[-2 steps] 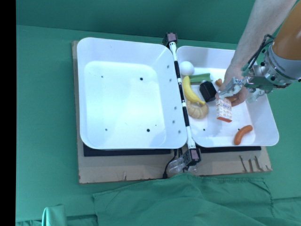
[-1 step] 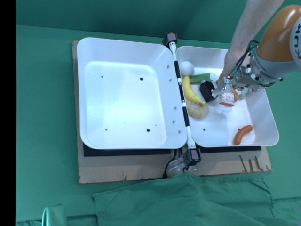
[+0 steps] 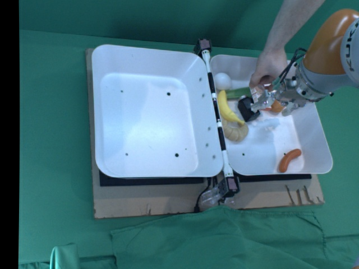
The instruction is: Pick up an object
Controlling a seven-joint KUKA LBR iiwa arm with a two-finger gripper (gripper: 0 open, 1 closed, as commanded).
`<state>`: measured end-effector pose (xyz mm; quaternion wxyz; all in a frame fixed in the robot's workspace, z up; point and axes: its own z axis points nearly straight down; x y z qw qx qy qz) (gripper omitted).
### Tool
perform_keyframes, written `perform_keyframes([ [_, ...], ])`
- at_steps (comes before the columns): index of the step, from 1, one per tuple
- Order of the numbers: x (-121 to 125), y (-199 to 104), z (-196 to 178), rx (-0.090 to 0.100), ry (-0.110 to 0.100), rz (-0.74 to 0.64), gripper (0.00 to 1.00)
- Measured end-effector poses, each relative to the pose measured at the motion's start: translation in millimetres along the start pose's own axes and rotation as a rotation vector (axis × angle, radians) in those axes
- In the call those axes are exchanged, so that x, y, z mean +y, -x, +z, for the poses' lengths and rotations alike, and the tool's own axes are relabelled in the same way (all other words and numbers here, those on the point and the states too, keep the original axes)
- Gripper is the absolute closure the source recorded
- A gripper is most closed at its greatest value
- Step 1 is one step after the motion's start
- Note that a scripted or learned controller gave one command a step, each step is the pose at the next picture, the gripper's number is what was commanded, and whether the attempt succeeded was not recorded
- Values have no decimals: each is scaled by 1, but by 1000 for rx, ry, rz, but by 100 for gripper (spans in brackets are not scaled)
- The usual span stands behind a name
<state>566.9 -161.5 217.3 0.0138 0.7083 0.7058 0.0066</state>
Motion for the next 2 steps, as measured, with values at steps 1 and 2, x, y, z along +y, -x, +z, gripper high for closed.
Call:
perform_keyframes([
  [1,-3,0,-5,5,-15,4,100],
  [2,46,-44,-100,7,-13,-7,100],
])
